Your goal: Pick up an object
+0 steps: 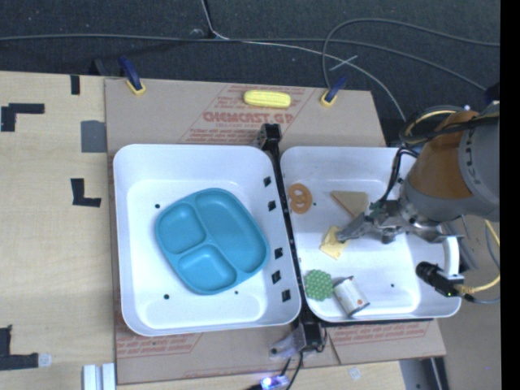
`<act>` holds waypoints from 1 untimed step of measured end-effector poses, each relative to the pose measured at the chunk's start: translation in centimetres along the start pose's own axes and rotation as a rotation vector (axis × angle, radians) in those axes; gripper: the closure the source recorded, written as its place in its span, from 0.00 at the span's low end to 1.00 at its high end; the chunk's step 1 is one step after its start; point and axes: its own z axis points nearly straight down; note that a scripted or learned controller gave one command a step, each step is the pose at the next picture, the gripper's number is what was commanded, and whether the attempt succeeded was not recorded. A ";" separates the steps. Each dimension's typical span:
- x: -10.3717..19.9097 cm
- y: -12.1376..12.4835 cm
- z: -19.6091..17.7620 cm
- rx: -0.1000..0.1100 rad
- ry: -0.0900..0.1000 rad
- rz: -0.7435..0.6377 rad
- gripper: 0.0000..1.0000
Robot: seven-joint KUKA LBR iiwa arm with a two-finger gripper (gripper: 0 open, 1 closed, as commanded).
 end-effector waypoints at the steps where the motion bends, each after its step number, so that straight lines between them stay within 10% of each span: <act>1: 0.1 0.4 -1.6 -0.012 -0.001 -0.001 1.00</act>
